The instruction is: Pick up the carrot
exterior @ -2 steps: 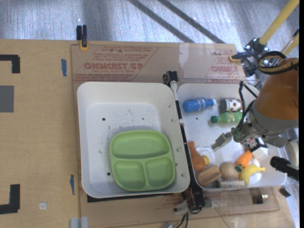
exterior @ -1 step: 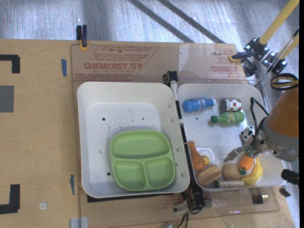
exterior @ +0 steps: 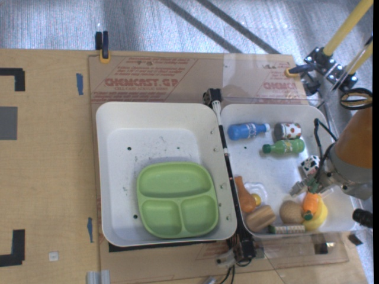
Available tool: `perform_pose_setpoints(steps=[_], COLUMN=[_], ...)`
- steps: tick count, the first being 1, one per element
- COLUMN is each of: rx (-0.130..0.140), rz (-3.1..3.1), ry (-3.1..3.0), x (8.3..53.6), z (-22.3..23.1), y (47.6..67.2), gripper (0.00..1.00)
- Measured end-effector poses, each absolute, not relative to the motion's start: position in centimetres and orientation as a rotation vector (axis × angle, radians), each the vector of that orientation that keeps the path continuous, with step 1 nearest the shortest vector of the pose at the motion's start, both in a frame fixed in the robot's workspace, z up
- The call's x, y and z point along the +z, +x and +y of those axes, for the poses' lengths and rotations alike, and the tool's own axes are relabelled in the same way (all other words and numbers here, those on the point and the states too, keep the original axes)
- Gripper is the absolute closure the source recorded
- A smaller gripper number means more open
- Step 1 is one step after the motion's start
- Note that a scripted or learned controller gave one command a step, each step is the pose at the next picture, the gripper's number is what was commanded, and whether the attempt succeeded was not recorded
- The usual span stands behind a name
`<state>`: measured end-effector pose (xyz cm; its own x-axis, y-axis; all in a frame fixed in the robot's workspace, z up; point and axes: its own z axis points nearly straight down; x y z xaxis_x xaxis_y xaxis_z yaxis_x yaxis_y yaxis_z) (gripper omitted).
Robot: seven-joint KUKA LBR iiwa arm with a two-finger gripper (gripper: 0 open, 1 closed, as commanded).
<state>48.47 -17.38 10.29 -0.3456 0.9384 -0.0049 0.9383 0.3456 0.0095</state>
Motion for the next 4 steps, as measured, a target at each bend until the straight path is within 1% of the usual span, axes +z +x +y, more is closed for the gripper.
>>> perform_pose_setpoints(steps=[1, 2, 3, 4], rx=[0.002, 0.003, 0.0, 0.001], rz=[2.233, 2.233, 2.547, 2.547], ry=[2.203, 2.196, 1.825, 1.827], x=[14.4, 15.4, 17.1, 17.1], z=[-15.4, -15.5, -18.7, -18.6], y=[48.1, 48.2, 49.3, 49.3], gripper=[1.0, 1.0, 1.0, 0.0])
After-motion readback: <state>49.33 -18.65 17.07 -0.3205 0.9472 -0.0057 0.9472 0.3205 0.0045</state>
